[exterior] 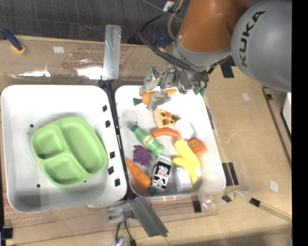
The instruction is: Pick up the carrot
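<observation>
A small orange carrot (149, 96) with a green stem end sits at the far edge of the right bin (211, 137), lying across under the wrist. My gripper (160, 92) reaches down from the orange-banded arm, and its metal fingers (155, 102) are closed across the carrot's middle, so orange shows on both sides of them. A second, larger carrot (137, 173) lies at the near left corner of the same bin, its green end pointing toward the front wall.
The right bin also holds a pizza slice (167, 118), a sausage (165, 133), a green bottle (147, 141), purple grapes (141, 155), a banana (187, 160) and a milk carton (162, 174). A green divided plate (68, 150) lies in the left bin (15, 111).
</observation>
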### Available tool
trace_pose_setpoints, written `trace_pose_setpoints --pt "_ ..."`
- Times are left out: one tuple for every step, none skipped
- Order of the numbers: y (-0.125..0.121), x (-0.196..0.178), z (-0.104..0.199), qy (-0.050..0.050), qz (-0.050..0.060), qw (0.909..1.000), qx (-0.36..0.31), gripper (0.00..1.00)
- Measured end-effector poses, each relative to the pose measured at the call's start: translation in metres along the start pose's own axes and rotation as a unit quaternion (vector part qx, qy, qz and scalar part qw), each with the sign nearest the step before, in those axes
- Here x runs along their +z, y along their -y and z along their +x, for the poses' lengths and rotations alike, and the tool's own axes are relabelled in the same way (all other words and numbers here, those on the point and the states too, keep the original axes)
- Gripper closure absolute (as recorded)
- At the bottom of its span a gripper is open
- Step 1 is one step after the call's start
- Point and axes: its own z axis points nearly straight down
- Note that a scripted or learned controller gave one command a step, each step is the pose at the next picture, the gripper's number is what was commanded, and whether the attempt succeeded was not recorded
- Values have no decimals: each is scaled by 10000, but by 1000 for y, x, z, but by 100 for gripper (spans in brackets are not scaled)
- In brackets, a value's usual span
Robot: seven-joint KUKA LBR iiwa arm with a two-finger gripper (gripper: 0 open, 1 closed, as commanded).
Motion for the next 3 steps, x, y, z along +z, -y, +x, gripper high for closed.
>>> trace_pose_setpoints --pt "-4 14 -31 7 1 9866 -1632 100" --pt "-36 48 11 -14 -13 9545 -2984 100" --pt "33 29 43 4 9 9426 -3338 100"
